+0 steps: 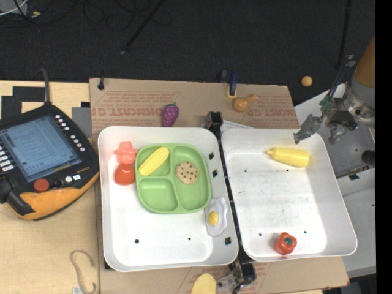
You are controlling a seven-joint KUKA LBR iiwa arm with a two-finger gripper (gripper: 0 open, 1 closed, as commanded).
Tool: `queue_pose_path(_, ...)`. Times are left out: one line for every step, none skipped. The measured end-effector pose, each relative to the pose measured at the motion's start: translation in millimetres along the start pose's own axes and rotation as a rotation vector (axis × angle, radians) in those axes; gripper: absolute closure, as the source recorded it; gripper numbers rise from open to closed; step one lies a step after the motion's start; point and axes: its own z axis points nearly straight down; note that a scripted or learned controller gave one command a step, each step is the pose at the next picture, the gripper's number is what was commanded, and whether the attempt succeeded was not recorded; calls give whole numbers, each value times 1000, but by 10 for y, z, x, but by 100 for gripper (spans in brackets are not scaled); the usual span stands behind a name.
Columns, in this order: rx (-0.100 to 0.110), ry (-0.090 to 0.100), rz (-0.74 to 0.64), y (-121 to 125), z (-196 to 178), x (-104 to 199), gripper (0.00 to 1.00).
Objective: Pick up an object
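The object to be picked is not named, so any loose piece in the bins qualifies. Going left to right: a teach pendant [43,158] lies on the bench at nine o'clock, outside the bins, probably parked there for the operator.

In the left bin [153,250] an orange-and-pink toy hydrant [125,164] stands against the left edge of a green divided plate [173,177]. The plate holds a yellow corn cob [152,160] in its ten o'clock compartment and a cookie [187,172] in its two o'clock one; the dividers keep each in place, which would make them awkward to pinch from above. A fried egg toy [214,216] rests at the bin's four o'clock edge, against the wall.

Behind the bins, at twelve o'clock on the cardboard, lie a purple grape bunch [170,114] and a brown pear-like piece [243,102].

The right bin [288,201] holds a yellow mustard bottle [289,157] lying on its side at one o'clock and a red tomato-like piece [285,242] at six o'clock, well apart and with open floor around them, so I judge these the easier targets.

The gripper [321,124] hovers over the right bin's two o'clock corner, near the bottle but apart from it. Its fingers look spread and grasp nothing. Nothing is lifted yet.
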Motion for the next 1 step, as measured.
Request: queue_pose_path(-13, -3, -1, 20, -78, -3, 0)
